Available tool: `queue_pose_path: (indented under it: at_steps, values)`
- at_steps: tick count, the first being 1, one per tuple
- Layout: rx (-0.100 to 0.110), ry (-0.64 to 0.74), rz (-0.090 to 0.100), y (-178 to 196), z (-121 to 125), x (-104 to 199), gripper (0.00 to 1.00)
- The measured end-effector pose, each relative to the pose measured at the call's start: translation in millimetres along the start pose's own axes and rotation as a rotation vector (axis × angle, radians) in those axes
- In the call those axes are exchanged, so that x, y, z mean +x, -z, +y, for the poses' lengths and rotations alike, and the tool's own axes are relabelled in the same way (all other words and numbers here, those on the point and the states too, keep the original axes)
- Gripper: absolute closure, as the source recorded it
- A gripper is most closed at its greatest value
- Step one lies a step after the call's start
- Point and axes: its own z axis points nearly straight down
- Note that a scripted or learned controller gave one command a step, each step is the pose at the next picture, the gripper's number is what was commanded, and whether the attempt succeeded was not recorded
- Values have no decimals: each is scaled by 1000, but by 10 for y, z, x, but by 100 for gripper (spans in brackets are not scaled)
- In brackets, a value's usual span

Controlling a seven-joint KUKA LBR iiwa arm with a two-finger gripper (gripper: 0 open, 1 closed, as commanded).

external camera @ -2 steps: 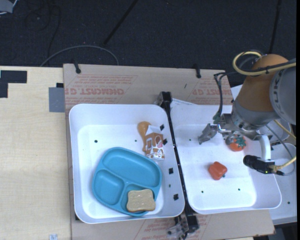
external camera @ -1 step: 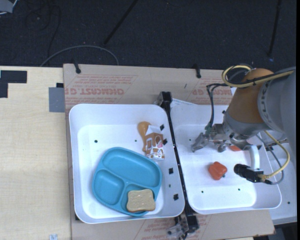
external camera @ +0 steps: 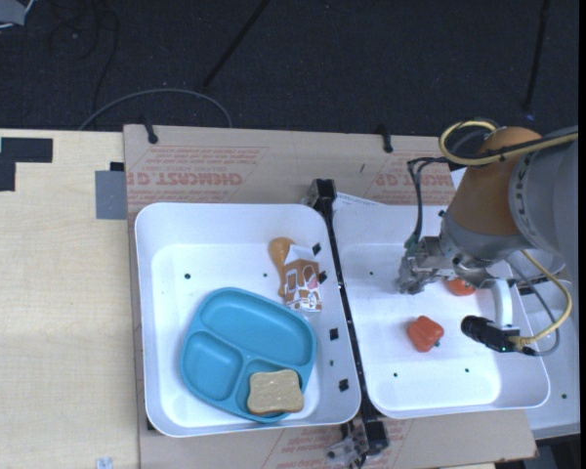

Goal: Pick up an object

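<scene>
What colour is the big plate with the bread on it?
Light blue. The plate shows clearly in the camera view, in the left bin.

Blue tray [external camera: 236,345] — red, perhaps pepper-like, object [external camera: 425,333]

Even light, perhaps slightly soft.

The grey arm [external camera: 537,198] comes in from the right and bends down low. An orange band [external camera: 488,189] wraps it above the wrist. The gripper [external camera: 415,274] hangs at its end, pointing down and to the left.
</scene>
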Motion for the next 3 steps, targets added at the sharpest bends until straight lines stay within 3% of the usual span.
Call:
queue_pose_path:
  at_steps: [3]
  values:
    - [-7, 5, -2, 1280, 86, -54, 100]
